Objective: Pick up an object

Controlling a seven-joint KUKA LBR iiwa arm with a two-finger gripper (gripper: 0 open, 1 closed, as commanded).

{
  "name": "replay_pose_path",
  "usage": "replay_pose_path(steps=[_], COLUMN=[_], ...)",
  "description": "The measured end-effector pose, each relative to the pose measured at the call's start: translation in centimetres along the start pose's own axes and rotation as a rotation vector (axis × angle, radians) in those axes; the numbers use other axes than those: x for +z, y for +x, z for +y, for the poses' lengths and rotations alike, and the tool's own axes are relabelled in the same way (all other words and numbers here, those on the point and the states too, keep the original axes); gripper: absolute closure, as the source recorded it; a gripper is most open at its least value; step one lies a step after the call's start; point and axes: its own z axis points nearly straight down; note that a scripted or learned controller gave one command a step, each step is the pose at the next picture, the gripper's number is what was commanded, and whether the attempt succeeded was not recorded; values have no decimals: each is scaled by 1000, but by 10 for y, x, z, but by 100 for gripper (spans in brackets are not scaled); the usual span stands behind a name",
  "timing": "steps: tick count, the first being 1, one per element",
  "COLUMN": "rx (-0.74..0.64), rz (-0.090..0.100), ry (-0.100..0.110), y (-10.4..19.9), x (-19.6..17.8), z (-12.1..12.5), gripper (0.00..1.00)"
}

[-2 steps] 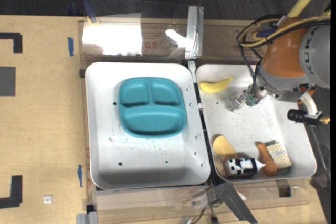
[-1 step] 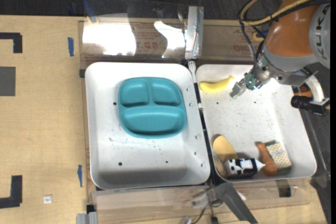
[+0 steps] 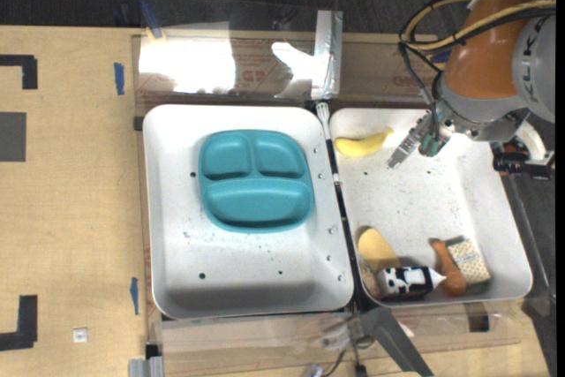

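Note:
My gripper hangs over the back part of the right bin, its fingers apart with nothing between them. A yellow banana lies just to its left, against the bin's back left corner. Along the bin's front edge lie a yellow rounded piece, a black and white bottle-like object, an orange-brown piece and a small tan patterned block. The gripper is well away from that front group.
A teal divided plate sits in the middle of the left bin. A clear plastic panel stands behind the left bin. Black and yellow cables loop by the arm's orange band.

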Motion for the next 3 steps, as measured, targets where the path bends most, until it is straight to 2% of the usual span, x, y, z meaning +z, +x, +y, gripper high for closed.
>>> replay_pose_path(steps=[1, 2, 3], rx=[389, 273, 372], rz=[-3, -3, 9], ry=[-3, -2, 9], y=[-9, -12, 24], x=[-141, -158, -37], z=[22, 10, 76], gripper=[100, 100, 100])
